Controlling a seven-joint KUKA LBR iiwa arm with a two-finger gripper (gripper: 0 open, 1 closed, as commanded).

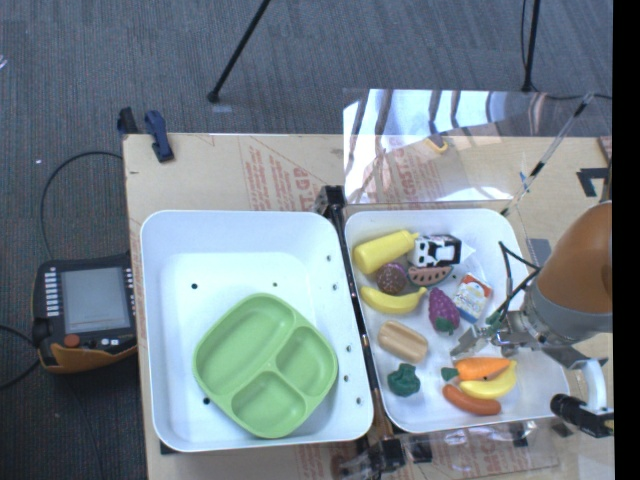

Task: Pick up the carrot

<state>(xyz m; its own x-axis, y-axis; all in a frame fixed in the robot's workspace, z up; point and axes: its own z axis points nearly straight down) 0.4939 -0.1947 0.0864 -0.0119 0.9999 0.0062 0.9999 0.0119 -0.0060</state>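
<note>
A dark ribbed carpet surrounds a cardboard-topped worktop (250, 168), on which two shallow white bins are set side by side. The left bin (180, 258), of smooth hard plastic, carries a light green compartment tray (265, 365) with rounded corners. The right bin (500, 230) is crowded with glossy toy foods. The arm (585, 278), grey with an orange band, is seen low over that bin's right side, with loose cables at the wrist.

The carrot (482, 368), orange, tapered and green-tipped at its left end, is found near the front right of the right bin, resting on a curved yellow banana (494, 384) and just behind an orange-red sausage (470, 399). The gripper (487, 336) is placed just above the carrot; nothing is seen held, and whether it is spread or closed cannot be told.

Risk is judged high for a mistaken grasp: three slick, rounded pieces lie touching, so the banana may be caught together with the carrot or in its place. The carrot's taper and smooth skin may let it be squeezed out sideways. A purple grape cluster (443, 309) and a small carton (472, 296) nearby may be knocked.
</note>
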